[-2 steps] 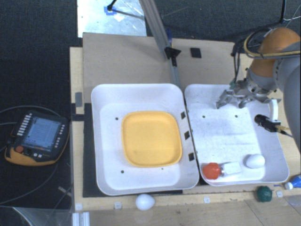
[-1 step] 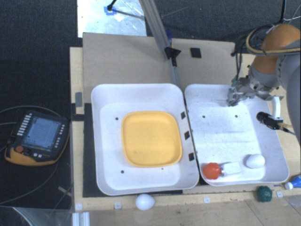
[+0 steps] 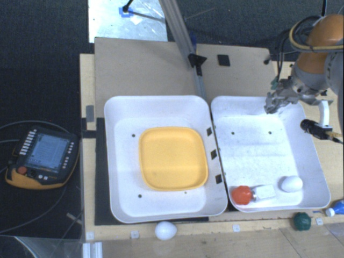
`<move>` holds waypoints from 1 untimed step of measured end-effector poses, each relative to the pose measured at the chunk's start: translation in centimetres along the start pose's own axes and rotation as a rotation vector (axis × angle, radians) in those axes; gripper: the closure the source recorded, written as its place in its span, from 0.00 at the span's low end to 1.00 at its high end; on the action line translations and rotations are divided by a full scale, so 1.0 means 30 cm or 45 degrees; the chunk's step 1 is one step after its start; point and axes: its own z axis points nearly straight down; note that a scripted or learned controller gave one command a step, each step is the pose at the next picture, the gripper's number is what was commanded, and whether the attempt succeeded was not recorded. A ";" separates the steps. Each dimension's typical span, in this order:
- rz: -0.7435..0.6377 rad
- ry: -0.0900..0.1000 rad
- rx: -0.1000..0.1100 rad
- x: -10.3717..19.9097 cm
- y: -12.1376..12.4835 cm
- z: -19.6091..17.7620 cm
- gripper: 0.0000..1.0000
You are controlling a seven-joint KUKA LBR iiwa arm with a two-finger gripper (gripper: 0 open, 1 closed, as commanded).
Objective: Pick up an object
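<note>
Fingers on the gripper are too small and blurred to read, so whether they are spread or pressed together cannot be told; nothing can be seen caught between them. The gripper hangs at the far right corner of the right bin, close to the rim, under the grey arm with its orange band.

By the look of it, the task is at the approach step, with nothing lifted yet. The things within reach lie well apart from the gripper, along the near edge of the same bin: a red ball, a small white block just beside it and seemingly touching it, and a white egg-shaped piece a little to the right. The next move probably calls for a travel across the bin toward that near edge, then a descent over one piece.

The egg-shaped piece stands free of its neighbours, so it seems the easier target, though its smooth rounded form may slip or roll. The red ball sits tight in the bin's near left corner, which leaves little room beside it.

The left bin holds a flat yellow square plate, shallow and wide, likely hard to pinch. Another white egg and a dark green lump lie on the worktop outside the bins.
</note>
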 end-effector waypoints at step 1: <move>0.000 0.000 0.000 -0.006 0.003 -0.141 1.00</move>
